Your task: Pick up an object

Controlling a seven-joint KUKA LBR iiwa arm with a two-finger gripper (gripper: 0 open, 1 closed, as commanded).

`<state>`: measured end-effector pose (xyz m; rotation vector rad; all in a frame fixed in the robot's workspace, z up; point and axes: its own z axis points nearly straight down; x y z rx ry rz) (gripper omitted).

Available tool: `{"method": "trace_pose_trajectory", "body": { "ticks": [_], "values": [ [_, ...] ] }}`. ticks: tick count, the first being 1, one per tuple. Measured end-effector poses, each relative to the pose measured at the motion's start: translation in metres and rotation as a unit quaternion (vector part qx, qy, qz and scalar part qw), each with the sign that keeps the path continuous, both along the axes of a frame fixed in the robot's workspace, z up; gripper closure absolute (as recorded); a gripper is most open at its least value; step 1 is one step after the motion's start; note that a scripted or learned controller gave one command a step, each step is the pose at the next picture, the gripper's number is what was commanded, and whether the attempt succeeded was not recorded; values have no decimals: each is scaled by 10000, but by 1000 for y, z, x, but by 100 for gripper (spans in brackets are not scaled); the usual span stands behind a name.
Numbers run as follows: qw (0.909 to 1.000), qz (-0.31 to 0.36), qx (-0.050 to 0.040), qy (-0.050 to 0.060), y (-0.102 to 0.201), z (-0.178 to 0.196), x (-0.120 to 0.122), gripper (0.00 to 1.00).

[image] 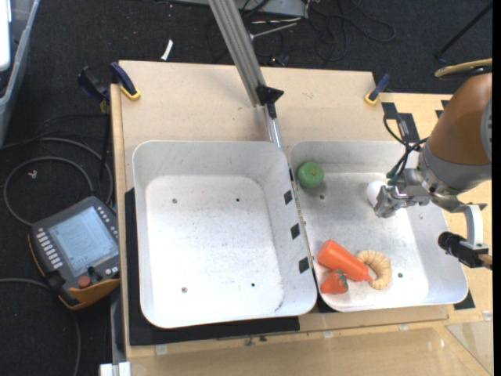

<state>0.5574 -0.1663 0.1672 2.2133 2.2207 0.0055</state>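
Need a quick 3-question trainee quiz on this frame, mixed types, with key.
1. True or false: the green ball lies in the left bin.
2. Which bin is the gripper over? A) left B) right
3. Fill in: the beige curved piece lies beside the ____ carrot.

Key: 1 false, it lies in the right bin. 2 B. 3 orange.
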Motion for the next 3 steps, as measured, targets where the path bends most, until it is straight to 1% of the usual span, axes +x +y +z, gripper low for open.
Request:
{"method": "trace_pose_trajectory", "body": {
  "ticks": [2,3],
  "values": [
    [10000,4,-4,-1,-5,92,0,100],
    [10000,16,16,42,37,87,-11,100]
  ]
}}
